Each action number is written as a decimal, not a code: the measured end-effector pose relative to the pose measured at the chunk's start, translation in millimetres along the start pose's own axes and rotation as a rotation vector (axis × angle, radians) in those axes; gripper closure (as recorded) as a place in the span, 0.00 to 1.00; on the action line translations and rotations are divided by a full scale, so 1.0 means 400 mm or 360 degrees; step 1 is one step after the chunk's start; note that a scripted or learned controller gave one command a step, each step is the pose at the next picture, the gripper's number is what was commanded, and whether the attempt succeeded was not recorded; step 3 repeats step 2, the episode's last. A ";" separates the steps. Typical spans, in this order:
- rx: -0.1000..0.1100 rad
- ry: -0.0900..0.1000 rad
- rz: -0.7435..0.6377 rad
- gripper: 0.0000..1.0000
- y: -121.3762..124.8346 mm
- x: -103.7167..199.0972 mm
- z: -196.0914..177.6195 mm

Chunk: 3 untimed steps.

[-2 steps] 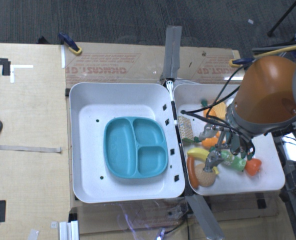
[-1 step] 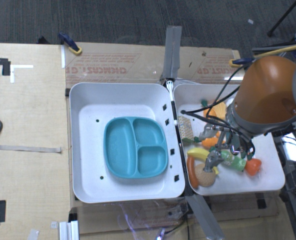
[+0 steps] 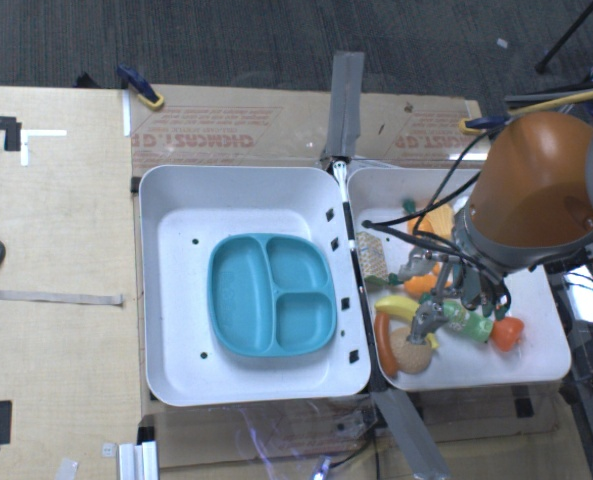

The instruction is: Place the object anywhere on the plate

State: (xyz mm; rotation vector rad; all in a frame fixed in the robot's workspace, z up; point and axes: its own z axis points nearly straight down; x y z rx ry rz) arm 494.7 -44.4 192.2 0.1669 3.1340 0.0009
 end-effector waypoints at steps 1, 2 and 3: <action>0.0000 0.0000 0.0000 0.00 0.000 0.000 0.000; 0.0001 -0.0005 0.0964 0.00 -0.001 0.037 -0.129; 0.0001 -0.0005 0.0964 0.00 -0.001 0.037 -0.129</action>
